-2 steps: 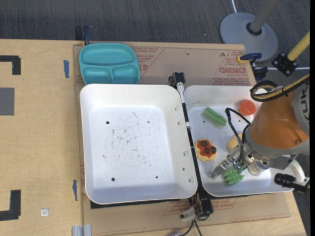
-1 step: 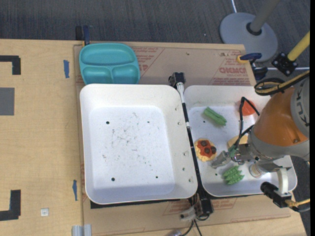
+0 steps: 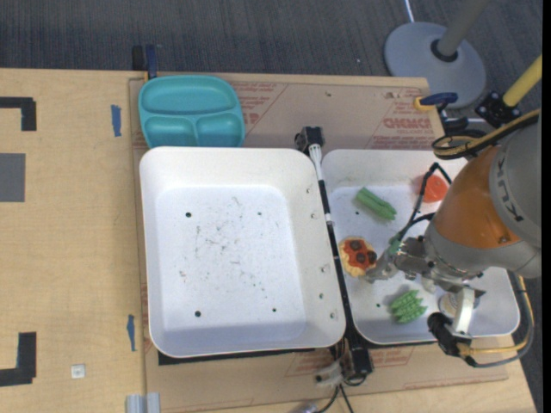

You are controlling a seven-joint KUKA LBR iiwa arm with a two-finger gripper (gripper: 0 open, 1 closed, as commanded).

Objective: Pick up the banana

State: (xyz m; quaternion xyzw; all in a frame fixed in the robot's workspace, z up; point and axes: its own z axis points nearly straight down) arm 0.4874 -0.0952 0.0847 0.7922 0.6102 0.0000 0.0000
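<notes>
The grey arm with the orange band (image 3: 478,209) is reaching over the right-hand shallow white plastic bin (image 3: 372,317) and is covering that bin's right half. The gripper (image 3: 385,268) is sitting low near the middle of this bin, pointing towards its left wall. Whether the gripper is spread or pressed together cannot be told from this angle, and nothing is visibly pinched in it.

A round yellow toy with red spots (image 3: 357,255) is lying against the bin's left wall. The gripper tip is just beside it; contact cannot be confirmed.

A knobbly light green toy vegetable (image 3: 406,305) is lying near the bin's front edge, close under the gripper. A smooth long green toy pod (image 3: 375,203) is lying tilted in the bin's far half, well apart from the gripper. A red-orange toy piece (image 3: 436,188) is showing at the bin's far right, partly hidden by the arm.

The banana's place cannot be told; it may be lying under the arm.

A second shallow white bin (image 3: 232,248) is touching the right-hand bin's left wall. A teal divided plastic tray (image 3: 191,110) is resting on the desk (image 3: 69,231), beyond that second bin.
</notes>
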